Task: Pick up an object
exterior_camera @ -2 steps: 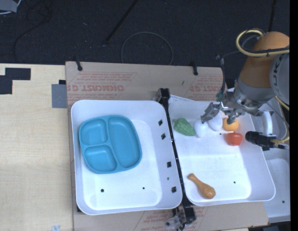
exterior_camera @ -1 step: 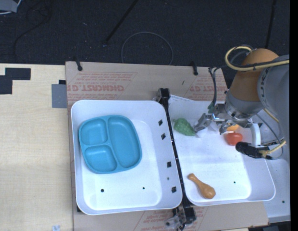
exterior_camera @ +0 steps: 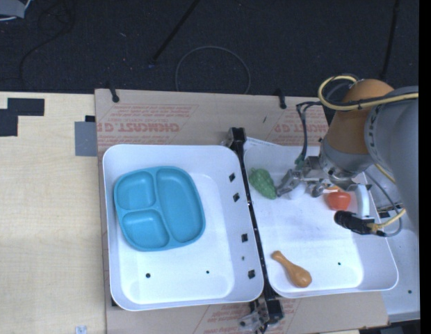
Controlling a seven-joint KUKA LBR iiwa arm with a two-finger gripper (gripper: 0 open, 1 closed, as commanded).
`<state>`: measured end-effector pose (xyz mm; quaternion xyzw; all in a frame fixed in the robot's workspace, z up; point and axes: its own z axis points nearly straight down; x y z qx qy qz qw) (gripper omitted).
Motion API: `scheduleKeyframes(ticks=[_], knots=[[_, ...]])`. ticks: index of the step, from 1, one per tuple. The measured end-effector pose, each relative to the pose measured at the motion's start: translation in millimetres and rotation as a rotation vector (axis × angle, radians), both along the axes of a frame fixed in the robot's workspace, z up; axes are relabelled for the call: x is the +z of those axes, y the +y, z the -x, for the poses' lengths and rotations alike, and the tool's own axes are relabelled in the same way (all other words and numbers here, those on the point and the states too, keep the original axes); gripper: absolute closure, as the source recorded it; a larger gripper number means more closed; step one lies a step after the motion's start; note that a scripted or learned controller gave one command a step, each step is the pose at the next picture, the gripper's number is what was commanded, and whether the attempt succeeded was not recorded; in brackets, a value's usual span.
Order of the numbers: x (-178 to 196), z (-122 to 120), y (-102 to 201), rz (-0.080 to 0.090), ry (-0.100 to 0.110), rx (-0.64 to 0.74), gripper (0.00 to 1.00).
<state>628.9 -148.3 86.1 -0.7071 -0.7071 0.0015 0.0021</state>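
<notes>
From the overhead camera, you've got the grey arm reaching in over the right-hand white bin (exterior_camera: 382, 273), its gripper (exterior_camera: 293, 181) low at the bin's upper left, just beside a bumpy green object (exterior_camera: 263, 184); how wide it stands you cannot tell. A small red-orange object (exterior_camera: 338, 200) lies under the wrist, an orange drumstick-shaped toy (exterior_camera: 293, 268) near the front wall, and the left white bin (exterior_camera: 167, 284) holds a blue three-compartment plastic tray (exterior_camera: 158, 207).

grey arm (exterior_camera: 400, 127) with an orange band (exterior_camera: 354, 127), yellow and black cables looped at the wrist.
</notes>
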Motion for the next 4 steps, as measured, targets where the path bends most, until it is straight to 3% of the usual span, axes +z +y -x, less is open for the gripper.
scheduleKeyframes(ticks=[1, 4], knots=[[12, -1, -1, 0.001, -0.002, -0.001, 1.00], [170, -3, -7, 0.002, -0.007, 0.001, 1.00]])
